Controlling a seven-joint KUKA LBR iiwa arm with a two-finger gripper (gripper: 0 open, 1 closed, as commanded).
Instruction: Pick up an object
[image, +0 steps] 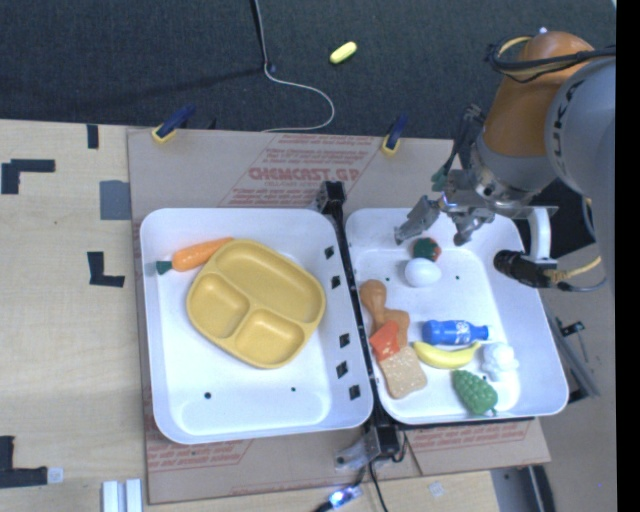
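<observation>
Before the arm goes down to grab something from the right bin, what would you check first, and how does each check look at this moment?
1. Fingers spread: ok. The gripper is open, one finger on each side.
2. Nothing already held: ok. No object sits between the fingers.
3. Target under the gripper: ok. The small red and green ball lies just below it, with the white egg touching.
4. Room around the target: not ok. The egg sits right against the ball, so a finger may hit it.
5. Height above the bin floor: cannot tell from this slanted view.
6. Other items clear: ok. The blue bottle and banana lie further down the right bin.
</observation>
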